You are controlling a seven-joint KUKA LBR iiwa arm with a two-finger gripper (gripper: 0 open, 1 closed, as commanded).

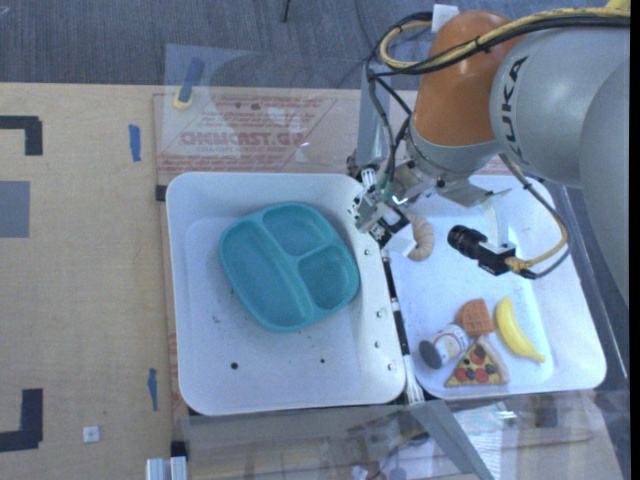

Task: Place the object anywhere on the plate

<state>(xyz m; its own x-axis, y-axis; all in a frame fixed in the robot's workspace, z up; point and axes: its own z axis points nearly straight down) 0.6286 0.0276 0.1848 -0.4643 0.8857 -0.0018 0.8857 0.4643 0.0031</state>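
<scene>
Croissant (421, 238), hanging just right of centre below the gripper (376, 213), whose grasp we cannot tell, may in our judgement drop short of the plate (290, 265) at the bin divider.

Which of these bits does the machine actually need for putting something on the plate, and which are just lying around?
Needed:
gripper
teal divided plate
shrimp-like toy by the gripper

Lying about:
toy banana
toy pizza slice
small can
orange biscuit-like toy
</scene>
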